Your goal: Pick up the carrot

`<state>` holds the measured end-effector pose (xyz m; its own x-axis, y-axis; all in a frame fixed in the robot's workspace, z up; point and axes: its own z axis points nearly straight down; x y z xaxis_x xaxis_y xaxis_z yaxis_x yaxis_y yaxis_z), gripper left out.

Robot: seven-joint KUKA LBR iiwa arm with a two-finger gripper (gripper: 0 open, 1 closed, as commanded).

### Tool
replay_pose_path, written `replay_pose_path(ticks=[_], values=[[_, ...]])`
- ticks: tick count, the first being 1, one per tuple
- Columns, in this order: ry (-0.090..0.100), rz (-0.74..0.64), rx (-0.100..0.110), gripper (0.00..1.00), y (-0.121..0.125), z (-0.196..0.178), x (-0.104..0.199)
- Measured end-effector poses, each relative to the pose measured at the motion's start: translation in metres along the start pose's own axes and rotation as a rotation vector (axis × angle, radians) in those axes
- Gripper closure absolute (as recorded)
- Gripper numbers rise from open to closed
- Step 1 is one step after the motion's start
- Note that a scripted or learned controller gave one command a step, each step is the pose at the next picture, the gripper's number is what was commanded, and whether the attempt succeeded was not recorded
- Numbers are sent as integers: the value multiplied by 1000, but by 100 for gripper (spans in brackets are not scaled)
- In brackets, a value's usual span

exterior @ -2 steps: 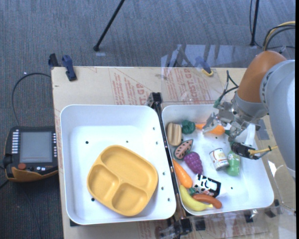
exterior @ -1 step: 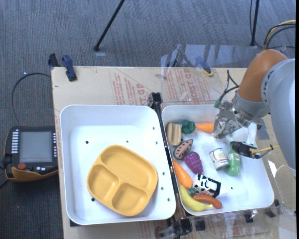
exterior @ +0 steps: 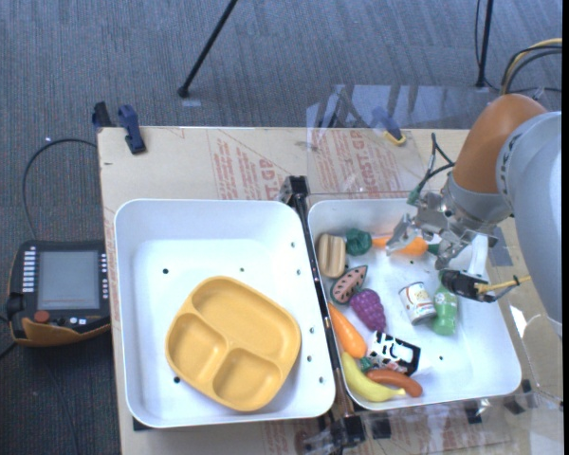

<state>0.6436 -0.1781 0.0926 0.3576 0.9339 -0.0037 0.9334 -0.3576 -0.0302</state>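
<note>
Carrot [exterior: 346,330], smooth tapered orange, right bin [exterior: 508,349], gripper [exterior: 427,240] apart, grip state unreadable

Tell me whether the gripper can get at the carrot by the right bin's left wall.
Probably yes, but it looks tight. Nothing lies on the carrot, yet it hugs the right bin's wall, with grapes and a black-and-white item close beside. The gripper sits farther back in the bin.

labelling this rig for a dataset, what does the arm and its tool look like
The arm is a thick, rounded grey body with a glossy orange band above the wrist. The tool at its end is a small cluster of metal and dark parts. Thin dark cables loop beside the wrist, and a yellow one runs near its base.
</note>
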Motion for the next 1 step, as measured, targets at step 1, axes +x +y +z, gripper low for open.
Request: replay_pose_path(ticks=[1], values=[[-2,-4,7,100,0,-5,0]])
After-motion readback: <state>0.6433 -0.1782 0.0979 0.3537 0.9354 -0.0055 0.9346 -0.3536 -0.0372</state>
